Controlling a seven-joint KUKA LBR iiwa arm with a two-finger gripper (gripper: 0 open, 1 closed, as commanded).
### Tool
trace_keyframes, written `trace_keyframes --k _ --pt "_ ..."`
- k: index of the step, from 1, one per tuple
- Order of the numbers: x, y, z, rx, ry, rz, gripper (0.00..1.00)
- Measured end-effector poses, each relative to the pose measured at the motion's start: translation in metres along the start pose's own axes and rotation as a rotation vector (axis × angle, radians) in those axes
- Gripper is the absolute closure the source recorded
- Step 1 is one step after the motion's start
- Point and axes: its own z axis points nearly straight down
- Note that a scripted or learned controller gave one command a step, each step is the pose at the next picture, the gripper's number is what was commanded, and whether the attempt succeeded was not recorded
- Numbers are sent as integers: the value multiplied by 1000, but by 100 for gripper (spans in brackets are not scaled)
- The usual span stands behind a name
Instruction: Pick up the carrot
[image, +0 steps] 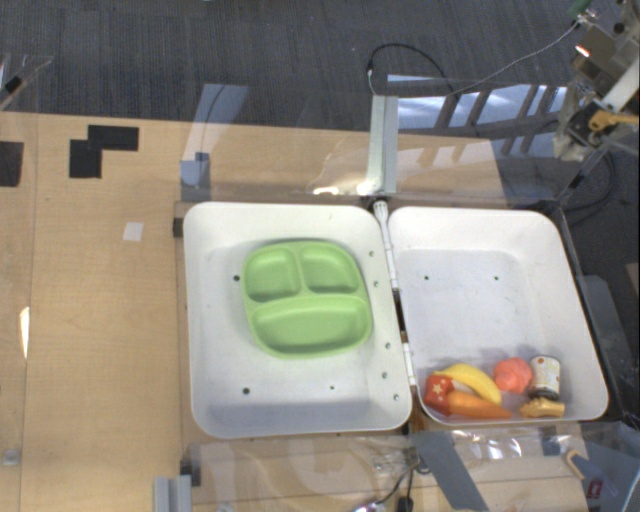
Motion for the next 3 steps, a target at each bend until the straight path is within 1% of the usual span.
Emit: trace_keyframes --k 1,2,3 --pt "2 0 -11 -3 2 -10 100" --pt "104 -35 45 12 -3 -448 100" --pt "20 67 128 14 -7 -434 100"
